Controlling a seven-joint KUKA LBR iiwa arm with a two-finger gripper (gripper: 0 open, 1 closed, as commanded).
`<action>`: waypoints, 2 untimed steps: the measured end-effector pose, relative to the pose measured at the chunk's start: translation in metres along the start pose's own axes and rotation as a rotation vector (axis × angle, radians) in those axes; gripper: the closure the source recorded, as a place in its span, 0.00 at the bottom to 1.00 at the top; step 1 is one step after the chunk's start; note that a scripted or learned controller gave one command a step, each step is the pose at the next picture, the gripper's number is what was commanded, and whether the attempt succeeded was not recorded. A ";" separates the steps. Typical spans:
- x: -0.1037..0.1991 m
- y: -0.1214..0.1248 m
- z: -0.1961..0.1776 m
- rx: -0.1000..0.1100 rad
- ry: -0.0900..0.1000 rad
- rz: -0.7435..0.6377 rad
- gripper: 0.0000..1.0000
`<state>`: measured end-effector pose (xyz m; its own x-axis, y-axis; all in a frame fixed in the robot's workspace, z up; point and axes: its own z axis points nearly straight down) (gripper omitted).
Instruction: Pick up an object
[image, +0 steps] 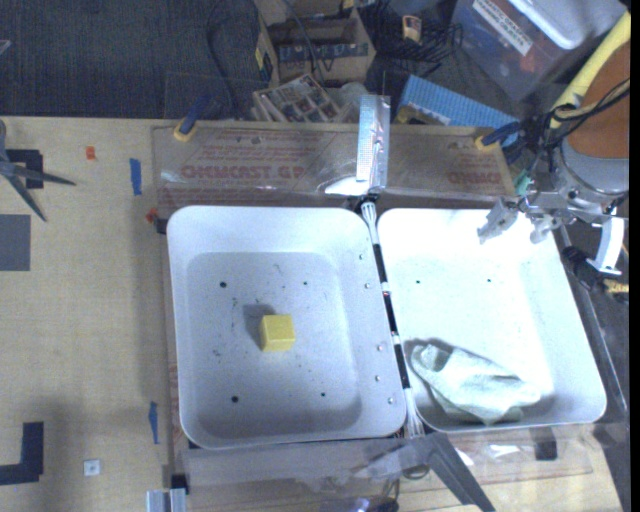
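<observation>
Far left of frame: tan bench top (80, 330) bearing a strip of blue tape (135, 177), a small red mark (90, 153) and dark flat patches along the edge.

Centre left: left bin (190, 260), shallow, white, rounded corners, floor speckled with small dark dots. On its floor, a little left of the bin's middle, lies one yellow block (278, 332). Block: small, roughly cubic, solid yellow, faces plain, top face brighter than the sides, a soft shadow to its upper left. It stands alone, well apart from every wall.

Centre: the two bins touch along a shared seam running top to bottom of the frame.

Centre right: right bin (470, 270), same white make. In its lower part, near the front wall, rests a crumpled cloth (470, 382), pale white-green, folded on itself.

Upper right: gripper (517, 222), metallic, at the upper right corner of the right bin, over the rim area, well apart from both block and cloth. Two grey fingers splay apart, nothing between them. The arm's grey body and orange band (605, 120) sit behind it at the frame's right edge.
</observation>
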<state>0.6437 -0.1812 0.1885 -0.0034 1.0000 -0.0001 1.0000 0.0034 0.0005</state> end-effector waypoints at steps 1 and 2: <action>-0.021 0.009 0.093 -0.002 -0.001 -0.523 0.00; -0.004 0.024 0.102 -0.005 -0.003 -0.065 0.00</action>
<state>0.6682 -0.1850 0.0866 -0.0684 0.9977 -0.0028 0.9976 0.0684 0.0053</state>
